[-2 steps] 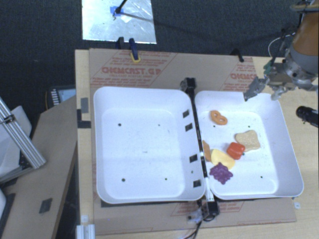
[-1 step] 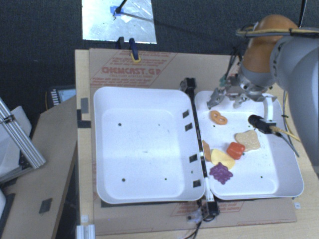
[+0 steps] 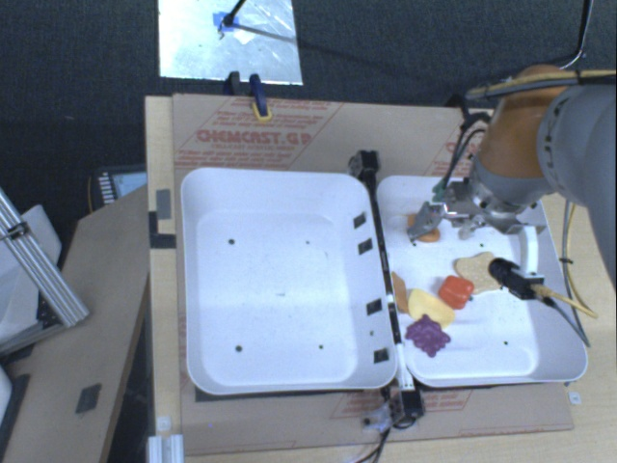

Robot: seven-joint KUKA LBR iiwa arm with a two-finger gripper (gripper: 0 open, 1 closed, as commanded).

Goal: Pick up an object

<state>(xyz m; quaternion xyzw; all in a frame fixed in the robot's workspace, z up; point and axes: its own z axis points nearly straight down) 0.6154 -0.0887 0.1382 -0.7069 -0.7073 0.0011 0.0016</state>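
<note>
Over the far left part of the right bin (image 3: pixel 506 347), the gripper (image 3: pixel 436 212) hangs low, reaching in from the right. Just beside its tip, on the bin floor, lies a small orange piece (image 3: pixel 420 228); they are close, though contact is unclear. What shows of the piece is wider than tall, its long axis running roughly left to right, partly covered at its right end. I cannot tell whether the gripper is spread or closed. Nearer the camera lie a tan slice (image 3: pixel 470 266), a red piece (image 3: pixel 456 291), a yellow piece (image 3: pixel 430 306) and purple grapes (image 3: pixel 427 336).
</note>
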